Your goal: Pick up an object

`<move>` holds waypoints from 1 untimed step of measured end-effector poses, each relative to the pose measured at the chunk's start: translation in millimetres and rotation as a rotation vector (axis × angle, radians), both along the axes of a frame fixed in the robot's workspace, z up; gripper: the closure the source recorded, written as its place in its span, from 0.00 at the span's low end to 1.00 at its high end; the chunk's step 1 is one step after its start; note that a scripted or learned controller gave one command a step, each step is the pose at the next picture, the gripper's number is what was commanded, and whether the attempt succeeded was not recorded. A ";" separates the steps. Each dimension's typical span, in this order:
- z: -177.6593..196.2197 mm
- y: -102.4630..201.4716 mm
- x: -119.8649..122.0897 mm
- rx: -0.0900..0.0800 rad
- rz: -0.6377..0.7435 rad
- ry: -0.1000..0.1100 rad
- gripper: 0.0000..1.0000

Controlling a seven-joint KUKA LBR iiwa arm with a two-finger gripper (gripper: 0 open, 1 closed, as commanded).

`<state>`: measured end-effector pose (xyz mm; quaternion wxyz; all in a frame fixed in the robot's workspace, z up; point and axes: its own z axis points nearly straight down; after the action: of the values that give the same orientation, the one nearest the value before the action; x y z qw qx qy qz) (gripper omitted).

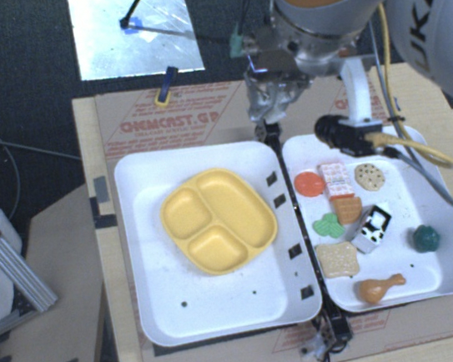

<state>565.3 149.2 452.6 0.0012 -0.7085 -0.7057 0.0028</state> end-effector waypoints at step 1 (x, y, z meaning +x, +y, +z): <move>-28.4 90.7 23.3 0.005 0.015 -0.005 1.00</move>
<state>588.5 239.9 424.2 0.0009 -0.7031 -0.7111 -0.0007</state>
